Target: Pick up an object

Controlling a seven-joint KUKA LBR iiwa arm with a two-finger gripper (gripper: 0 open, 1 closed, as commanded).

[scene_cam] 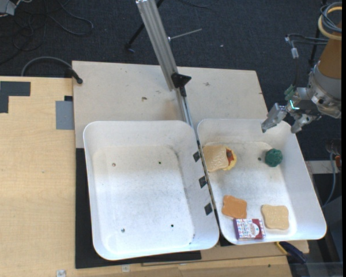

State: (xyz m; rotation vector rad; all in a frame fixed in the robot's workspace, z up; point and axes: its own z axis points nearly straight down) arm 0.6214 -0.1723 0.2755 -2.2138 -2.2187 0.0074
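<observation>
While tool (285,120) hovers, green ball (273,157) lies below.

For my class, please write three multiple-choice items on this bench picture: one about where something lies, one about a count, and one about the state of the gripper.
1. Where is the green ball?
A. In the left bin
B. In the right bin, near its far right side
C. On the wooden board

2. How many things lie in the right bin?
A. Two
B. Three
C. Five

3. What is the gripper doing?
A. Hanging open above the right bin's far edge, holding nothing
B. Clamped on the ball
C. Resting in the left bin

Answers:
1. B, as the ball sits on the right bin's floor below the gripper.
2. C, as there are the sandwich, the ball, an orange slice, a piece of toast and a small carton.
3. A, as its fingers stand apart with nothing between them.
</observation>
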